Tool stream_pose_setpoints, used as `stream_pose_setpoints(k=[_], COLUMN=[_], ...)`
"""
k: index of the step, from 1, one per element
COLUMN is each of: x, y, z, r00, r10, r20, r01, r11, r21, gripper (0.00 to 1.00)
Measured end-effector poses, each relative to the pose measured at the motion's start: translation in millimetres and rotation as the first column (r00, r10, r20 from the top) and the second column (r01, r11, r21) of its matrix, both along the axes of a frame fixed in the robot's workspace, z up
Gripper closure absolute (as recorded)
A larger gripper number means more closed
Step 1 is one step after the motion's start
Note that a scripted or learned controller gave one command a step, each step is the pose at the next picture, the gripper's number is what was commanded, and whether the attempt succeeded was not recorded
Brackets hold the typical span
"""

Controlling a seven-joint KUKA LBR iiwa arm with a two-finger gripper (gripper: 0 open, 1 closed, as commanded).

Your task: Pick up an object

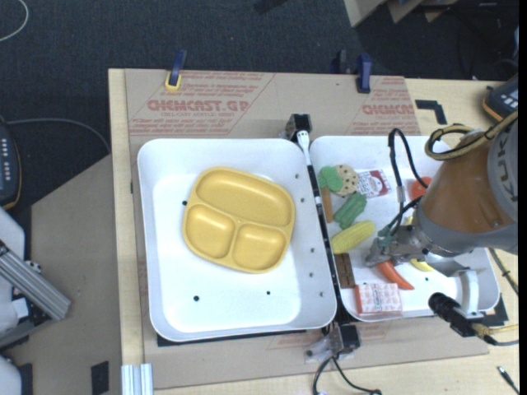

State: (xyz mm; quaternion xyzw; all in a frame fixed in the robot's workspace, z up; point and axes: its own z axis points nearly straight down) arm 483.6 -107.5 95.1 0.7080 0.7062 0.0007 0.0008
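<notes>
My gripper (pixel 389 252) is down inside the right bin (pixel 362 144), under the orange-banded wrist (pixel 461 196). It sits just right of a yellow corn cob (pixel 352 237) and right above an orange carrot (pixel 398 276), which pokes out below it toward the lower right. The arm's body hides whether anything is held. A green pickle-like piece (pixel 350 211) lies above the corn. At the far end of the bin lie a round green item (pixel 333 178), a cookie (pixel 347 179) and a red-and-white packet (pixel 375 183).
The left bin (pixel 165 245) holds a yellow divided plate (pixel 238 218). A second red-and-white packet (pixel 379 299) lies at the right bin's near edge. A black cable (pixel 401 151) loops over the right bin above the arm. A divider rail (pixel 317 212) separates the bins.
</notes>
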Motion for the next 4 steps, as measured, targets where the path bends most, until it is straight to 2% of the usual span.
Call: stream_pose_setpoints(k=[2, 3, 4], x=[-2.8, -1.8, 33.3], y=[-11.0, -11.1, 29.2], z=[113.1, 130.8, 120.4], r00=[1.0, 1.0, 1.0], r10=[0.003, 0.003, 0.008], r20=[0.004, 0.002, 0.001], r01=[-0.003, -0.003, -0.008], r11=[1.0, 1.0, 1.0], r21=[-0.002, -0.002, 0.0], gripper=[1.0, 1.0, 1.0])
